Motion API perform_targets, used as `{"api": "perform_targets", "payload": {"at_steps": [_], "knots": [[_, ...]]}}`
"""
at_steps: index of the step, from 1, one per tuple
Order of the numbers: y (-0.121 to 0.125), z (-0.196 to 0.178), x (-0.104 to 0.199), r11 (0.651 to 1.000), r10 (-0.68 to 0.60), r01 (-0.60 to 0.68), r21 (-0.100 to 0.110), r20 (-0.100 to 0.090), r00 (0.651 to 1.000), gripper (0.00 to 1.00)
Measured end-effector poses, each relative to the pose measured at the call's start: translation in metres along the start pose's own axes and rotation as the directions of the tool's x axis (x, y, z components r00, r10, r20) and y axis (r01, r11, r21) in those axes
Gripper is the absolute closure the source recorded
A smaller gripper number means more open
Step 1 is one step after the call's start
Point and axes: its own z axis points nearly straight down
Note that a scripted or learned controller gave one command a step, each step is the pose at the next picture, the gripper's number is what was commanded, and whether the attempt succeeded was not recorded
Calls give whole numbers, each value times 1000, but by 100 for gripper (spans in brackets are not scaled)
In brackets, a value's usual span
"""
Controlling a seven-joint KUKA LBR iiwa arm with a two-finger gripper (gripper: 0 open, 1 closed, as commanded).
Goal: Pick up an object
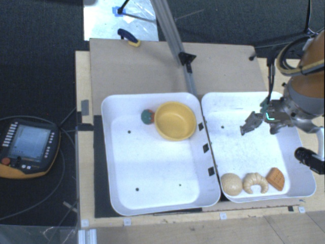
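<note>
Yellow bowl touching teal ball, left bin

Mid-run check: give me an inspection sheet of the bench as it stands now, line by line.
Surface: two white bins, left bin and right bin, side by side on a board.
Job's things: yellow bowl touching a small teal ball in the left bin; bread roll, croissant and waffle piece along the right bin's near edge.
Clutter: nothing seen.
End effector: over the right bin, holding nothing visible.
Cables: black cables by the arm.
Surroundings: teach pendant on the floor.
</note>
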Motion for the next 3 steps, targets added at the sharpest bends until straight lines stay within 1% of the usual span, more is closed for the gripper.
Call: {"api": "perform_targets", "payload": {"at_steps": [1,2,3], "knots": [[0,0,0,1000,0,0,0,0,1000,0],[3,62,-1,1000,0,0,5,0,1000,0],[3,124,0,1000,0,0,5,0,1000,0]]}}
